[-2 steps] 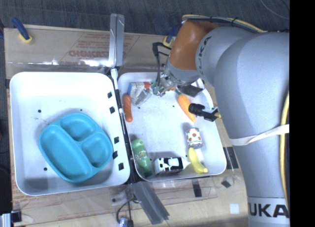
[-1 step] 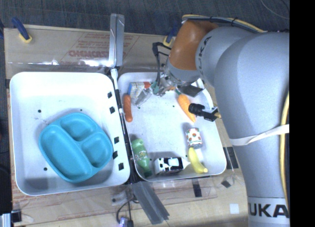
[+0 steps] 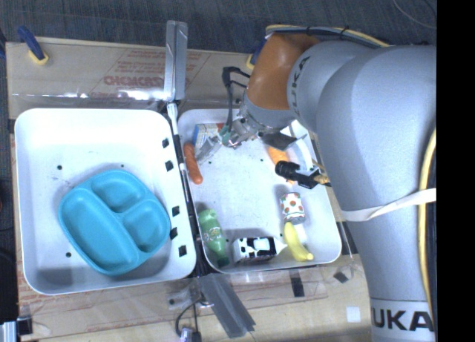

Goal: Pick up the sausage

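The sausage [image 3: 193,164] is a slim orange-red stick lying lengthwise against the left wall of the right bin [image 3: 245,185], near its far end. My gripper [image 3: 217,140] hangs low over the far left corner of that bin, just right of the sausage's upper end and slightly beyond it. Nothing shows as lifted from the bin floor. The grey arm with its orange band [image 3: 278,70] reaches in from the right and hides the bin's far right corner.
In the right bin lie an orange carrot [image 3: 277,155], a spotted cup [image 3: 292,206], a banana [image 3: 297,242], a black-and-white cow toy [image 3: 257,248] and a green bottle [image 3: 211,231]. The left bin [image 3: 44,148] holds a blue divided plate [image 3: 113,218].
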You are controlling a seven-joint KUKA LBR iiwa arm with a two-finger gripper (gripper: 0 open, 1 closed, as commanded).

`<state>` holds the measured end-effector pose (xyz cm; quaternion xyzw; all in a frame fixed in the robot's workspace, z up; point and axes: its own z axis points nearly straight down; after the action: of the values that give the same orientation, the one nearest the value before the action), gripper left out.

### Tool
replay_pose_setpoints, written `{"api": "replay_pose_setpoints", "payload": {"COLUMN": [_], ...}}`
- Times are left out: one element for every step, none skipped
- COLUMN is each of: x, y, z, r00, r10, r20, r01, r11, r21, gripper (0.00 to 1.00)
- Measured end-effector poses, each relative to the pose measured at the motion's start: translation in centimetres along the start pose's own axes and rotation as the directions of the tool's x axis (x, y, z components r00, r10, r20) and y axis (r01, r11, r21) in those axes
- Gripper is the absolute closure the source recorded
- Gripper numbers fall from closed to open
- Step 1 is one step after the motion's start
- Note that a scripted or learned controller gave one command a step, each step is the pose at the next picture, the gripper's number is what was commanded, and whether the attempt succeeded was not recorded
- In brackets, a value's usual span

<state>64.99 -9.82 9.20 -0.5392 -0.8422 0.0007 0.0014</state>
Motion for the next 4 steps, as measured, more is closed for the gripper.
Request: {"api": "replay_pose_setpoints", "payload": {"x": [0.0, 0.0, -3.3, -3.3], "y": [0.1, 0.1, -0.7, -0.5], "z": [-1.1, -1.1, -0.1, -1.2], "r00": [1.0, 1.0, 1.0, 1.0], "r10": [-0.005, -0.005, -0.008, -0.013], "r20": [0.0, 0.0, 0.003, 0.007], "r01": [0.005, 0.005, 0.008, 0.014], "r11": [1.0, 1.0, 1.0, 1.0], "r21": [0.0, 0.0, -0.004, -0.007], "gripper": [1.0, 0.0, 0.0, 1.0]}}
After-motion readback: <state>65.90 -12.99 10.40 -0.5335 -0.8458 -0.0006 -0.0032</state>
